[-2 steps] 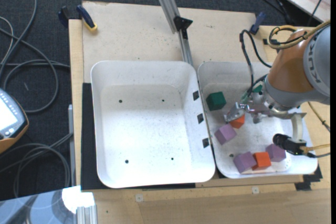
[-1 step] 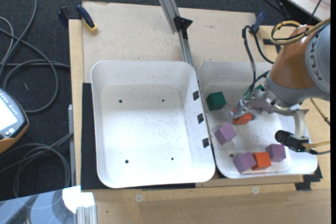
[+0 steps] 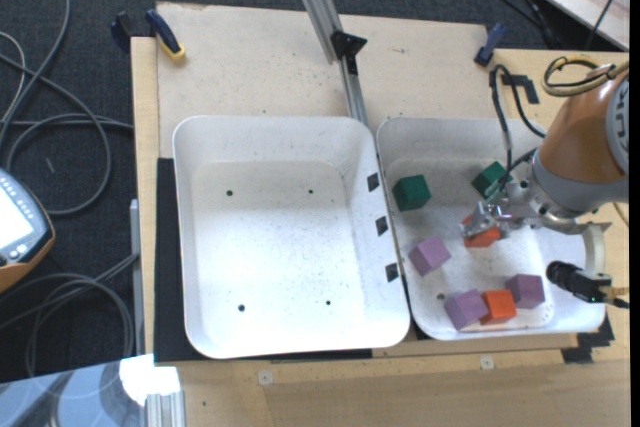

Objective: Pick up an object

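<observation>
Arm reaching into the right bin, gripper closing on a small orange block

The gripper (image 3: pixel 487 223) is sitting low in the right bin (image 3: pixel 440 140), reaching in from the right, and its fingers are pinching the orange block (image 3: pixel 482 237), which is showing between their tips, so the grasp looks made. The other pieces are lying loose nearby: a green cube (image 3: pixel 411 192), a second green block (image 3: pixel 489 178) just behind the gripper, a tilted purple cube (image 3: pixel 429 255), and a purple, orange and purple row (image 3: pixel 496 303) against the near wall. The left bin (image 3: pixel 200 145) is serving as the spare side. No readable writing or labels are showing
</observation>
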Controlling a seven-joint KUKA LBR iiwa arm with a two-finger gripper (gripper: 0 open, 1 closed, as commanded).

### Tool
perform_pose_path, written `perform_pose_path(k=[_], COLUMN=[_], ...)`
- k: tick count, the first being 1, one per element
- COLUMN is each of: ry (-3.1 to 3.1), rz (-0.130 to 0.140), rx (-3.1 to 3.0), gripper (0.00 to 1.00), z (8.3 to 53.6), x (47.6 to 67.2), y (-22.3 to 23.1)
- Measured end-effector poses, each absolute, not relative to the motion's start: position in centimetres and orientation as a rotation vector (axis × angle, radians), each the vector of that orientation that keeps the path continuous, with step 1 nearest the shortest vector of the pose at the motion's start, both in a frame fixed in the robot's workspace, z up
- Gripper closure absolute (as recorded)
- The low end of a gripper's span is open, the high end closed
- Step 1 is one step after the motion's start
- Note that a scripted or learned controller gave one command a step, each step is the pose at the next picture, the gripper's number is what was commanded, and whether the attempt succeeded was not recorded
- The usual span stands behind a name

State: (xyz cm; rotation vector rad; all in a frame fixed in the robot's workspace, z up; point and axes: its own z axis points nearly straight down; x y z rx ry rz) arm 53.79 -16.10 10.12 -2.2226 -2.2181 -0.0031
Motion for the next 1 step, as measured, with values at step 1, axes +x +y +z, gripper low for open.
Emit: perform_pose_path(k=[1], ry=[-2.233], rz=[-0.011], rx=[-2.213], gripper=[1.0], z=[20.35], x=[50.27], y=[-5.2])
